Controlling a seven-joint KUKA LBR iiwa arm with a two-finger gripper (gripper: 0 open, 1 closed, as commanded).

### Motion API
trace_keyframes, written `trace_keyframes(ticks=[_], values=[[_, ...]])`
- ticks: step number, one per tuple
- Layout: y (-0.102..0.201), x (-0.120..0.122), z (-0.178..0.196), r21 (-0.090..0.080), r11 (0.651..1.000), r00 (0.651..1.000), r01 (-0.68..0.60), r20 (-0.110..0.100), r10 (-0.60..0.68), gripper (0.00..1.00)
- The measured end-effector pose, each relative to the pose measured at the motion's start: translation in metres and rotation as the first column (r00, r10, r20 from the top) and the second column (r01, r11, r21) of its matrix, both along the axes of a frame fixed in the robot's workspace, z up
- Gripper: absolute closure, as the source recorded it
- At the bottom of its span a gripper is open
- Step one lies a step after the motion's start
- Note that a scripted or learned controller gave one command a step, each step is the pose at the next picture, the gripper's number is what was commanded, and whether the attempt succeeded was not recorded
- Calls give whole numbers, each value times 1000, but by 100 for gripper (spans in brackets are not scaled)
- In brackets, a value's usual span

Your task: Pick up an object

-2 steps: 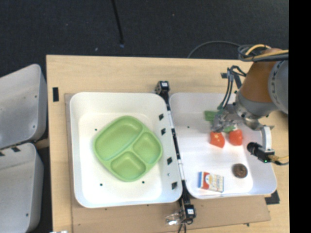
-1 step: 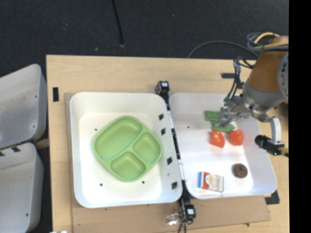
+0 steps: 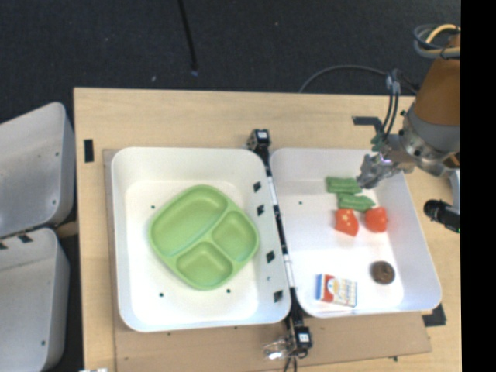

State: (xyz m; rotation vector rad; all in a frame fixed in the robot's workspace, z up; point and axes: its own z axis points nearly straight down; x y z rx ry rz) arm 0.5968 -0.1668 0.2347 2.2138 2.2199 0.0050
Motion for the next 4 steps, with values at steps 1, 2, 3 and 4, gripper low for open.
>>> trace_keyframes(ticks=[1, 2, 3, 4], values=[[-2, 1, 51, 0, 1000, 1000, -1, -1, 1, 100], [52, 0, 53, 3, 1000, 1000, -4, -6, 4, 100], [106, -7, 34, 2, 1000, 1000, -3, -7, 3, 100], [158, -20, 35, 3, 1000, 1000, -3, -7, 4, 100]])
